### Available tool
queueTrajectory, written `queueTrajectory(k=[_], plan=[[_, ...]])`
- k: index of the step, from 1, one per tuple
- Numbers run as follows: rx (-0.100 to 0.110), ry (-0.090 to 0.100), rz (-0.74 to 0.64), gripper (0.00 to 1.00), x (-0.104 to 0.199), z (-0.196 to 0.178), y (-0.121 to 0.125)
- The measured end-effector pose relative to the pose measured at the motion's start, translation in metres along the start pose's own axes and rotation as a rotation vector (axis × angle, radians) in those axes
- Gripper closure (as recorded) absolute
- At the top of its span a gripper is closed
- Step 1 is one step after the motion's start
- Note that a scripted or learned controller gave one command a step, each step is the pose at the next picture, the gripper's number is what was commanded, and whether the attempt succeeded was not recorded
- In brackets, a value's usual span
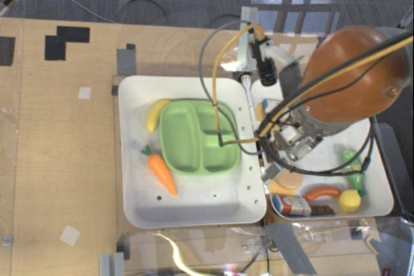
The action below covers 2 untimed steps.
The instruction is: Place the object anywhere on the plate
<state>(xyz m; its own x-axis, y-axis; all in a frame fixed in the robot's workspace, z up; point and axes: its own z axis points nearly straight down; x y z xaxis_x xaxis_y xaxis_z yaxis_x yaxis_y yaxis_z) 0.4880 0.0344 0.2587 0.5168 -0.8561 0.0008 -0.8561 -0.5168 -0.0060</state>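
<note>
A green divided plate (194,137) lies in the left white bin (187,213). A yellow banana (154,114) rests against the plate's upper left edge, and an orange carrot (161,172) lies just off its lower left corner. My gripper (274,165) hangs low at the left side of the right bin (381,203), close to the wall between the two bins and just above an orange round piece (288,183). The wrist and cables hide much of the gripper. I see nothing held in it.
In the right bin's near part lie a small can (296,206), a red sausage-like piece (322,192), a yellow lemon (349,201) and a green piece (350,156). Yellow and black cables (217,100) loop over the plate's right half.
</note>
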Motion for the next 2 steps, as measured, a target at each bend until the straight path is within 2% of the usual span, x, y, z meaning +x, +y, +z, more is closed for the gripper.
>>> queueTrajectory(k=[2], plan=[[0.000,0.000,0.000,0.00,0.0000,0.0000,0.0000]])
